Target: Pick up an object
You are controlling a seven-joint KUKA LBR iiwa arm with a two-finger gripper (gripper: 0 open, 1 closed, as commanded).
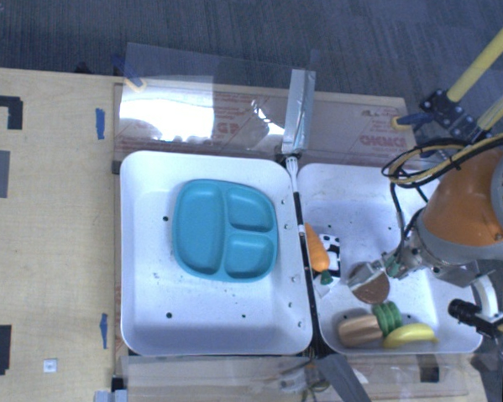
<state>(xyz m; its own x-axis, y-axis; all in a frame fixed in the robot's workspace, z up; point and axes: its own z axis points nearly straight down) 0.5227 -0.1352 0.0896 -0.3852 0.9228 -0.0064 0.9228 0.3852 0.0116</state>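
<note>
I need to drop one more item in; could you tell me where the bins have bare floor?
Bare floor rings the blue divided plate in the left white bin, and the right bin's far half. Its near edge is crowded: orange carrot, brown bun, yellow banana.

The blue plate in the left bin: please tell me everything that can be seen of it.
The blue plate is a light turquoise tray with rounded corners and looks like smooth plastic. Raised ridges split it into three compartments: one large on the camera view's left, two smaller stacked on the right. It lies flat and right side up, near the middle of the left bin, resting on the bin's floor. Nothing lies in it or touches it.
</note>
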